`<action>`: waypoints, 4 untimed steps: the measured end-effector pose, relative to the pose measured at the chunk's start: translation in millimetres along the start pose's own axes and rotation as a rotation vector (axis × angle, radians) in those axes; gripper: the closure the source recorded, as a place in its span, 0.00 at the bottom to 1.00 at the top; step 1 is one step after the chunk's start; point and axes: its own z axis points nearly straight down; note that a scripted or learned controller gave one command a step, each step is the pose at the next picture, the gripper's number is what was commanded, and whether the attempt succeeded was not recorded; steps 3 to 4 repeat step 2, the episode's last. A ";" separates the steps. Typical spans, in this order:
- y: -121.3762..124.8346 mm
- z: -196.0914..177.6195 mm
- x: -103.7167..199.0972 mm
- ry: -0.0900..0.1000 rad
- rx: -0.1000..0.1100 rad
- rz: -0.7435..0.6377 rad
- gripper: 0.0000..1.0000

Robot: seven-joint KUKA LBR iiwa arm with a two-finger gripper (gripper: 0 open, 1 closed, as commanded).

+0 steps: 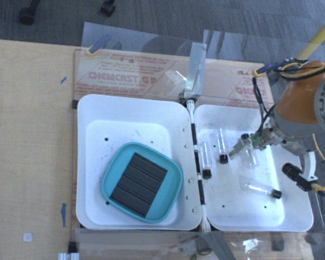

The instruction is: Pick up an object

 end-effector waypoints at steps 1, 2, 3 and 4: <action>0.8 -10.6 -1.1 -0.003 -0.004 0.002 1.00; 60.3 -102.1 34.8 0.005 0.010 -0.071 1.00; 60.3 -102.1 34.8 0.005 0.010 -0.071 1.00; 60.3 -102.1 34.8 0.005 0.010 -0.071 1.00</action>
